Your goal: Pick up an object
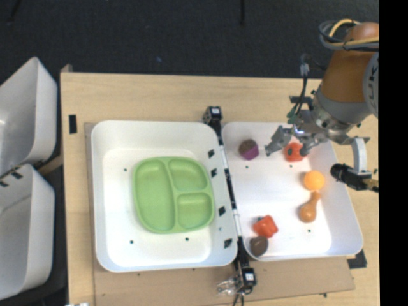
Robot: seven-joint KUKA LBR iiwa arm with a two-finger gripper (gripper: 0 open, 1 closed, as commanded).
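On the wooden surface [76, 234], the right bin [331, 234] holds a brown lump [258, 246], a red block [265, 225], an orange pear [308, 208] and ball [313, 180]. Farther back, the pincer [292, 144] is spread wide astride a glossy red fruit [294, 152]; it should be centred before closing.

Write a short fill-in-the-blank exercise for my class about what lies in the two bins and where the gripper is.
1. The green divided plate lies in the ____ bin.
2. The gripper hangs over a ____ object at the right bin's far side.
3. The purple object lies nearest the ____ between the bins.

Missing words: left; red; divider
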